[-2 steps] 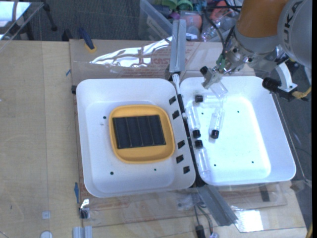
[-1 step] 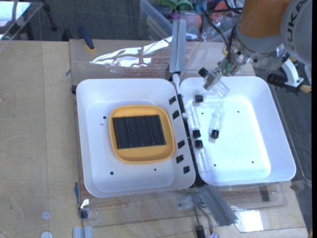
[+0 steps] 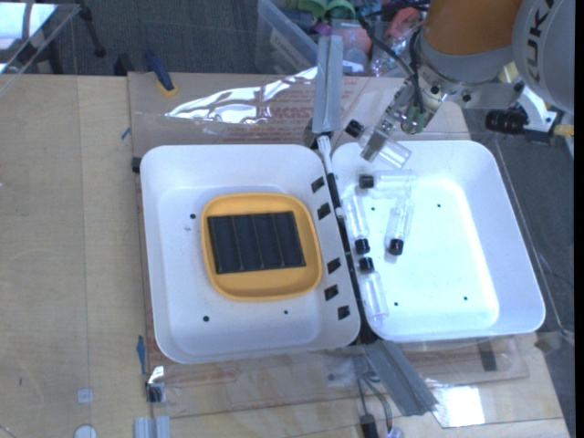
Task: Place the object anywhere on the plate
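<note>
A yellow plate [image 3: 262, 286] with a dark ridged centre lies in the left bin [image 3: 169, 245]. Several clear tubes with black caps lie in the left part of the right bin [image 3: 474, 245]: one [image 3: 383, 182] near the back, one [image 3: 398, 226] further in, and two [image 3: 355, 224] [image 3: 372, 290] along the dividing wall. My gripper [image 3: 391, 146] hangs over the back left corner of the right bin, above the rearmost tube. A clear shape shows at its tip, and I cannot make out whether it is a tube.
A clear tub of mixed coloured items [image 3: 347, 7] stands behind the bins. Crumpled foil [image 3: 237, 103] lies behind the left bin. A grey bar [image 3: 327, 80] runs back from the divider, which carries small black tabs [image 3: 324, 210].
</note>
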{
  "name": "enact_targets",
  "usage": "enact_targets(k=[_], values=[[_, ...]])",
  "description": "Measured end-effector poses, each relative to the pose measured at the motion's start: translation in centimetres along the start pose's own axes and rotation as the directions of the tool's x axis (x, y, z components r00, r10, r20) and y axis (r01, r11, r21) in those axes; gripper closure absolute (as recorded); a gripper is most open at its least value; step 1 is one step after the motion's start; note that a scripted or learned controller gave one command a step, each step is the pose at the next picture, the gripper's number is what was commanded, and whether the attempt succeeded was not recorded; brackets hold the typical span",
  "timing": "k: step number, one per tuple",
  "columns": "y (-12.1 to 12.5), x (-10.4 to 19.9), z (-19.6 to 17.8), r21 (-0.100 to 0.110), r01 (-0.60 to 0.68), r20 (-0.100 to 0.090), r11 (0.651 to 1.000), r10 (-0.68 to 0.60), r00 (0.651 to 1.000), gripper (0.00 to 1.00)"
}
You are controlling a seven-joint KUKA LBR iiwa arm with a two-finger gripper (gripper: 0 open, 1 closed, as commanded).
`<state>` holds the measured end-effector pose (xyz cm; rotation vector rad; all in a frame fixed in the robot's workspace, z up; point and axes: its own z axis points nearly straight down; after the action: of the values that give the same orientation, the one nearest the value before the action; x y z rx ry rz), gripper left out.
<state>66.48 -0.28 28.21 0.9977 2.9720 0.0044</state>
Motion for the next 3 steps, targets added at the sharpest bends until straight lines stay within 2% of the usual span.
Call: enact_targets(k=[1, 2, 3], values=[[-2.4, -1.0, 0.7, 0.002, 0.177, -0.005, 0.984, -0.177, 0.984, 1.0], [-3.3, -1.5, -0.9, -0.001, 0.343, 0.001, 0.939, -0.343, 0.939, 1.0], [-4.0, -2.2, -1.7, -0.001, 0.593, 0.002, 0.805, -0.593, 0.805, 1.0]])
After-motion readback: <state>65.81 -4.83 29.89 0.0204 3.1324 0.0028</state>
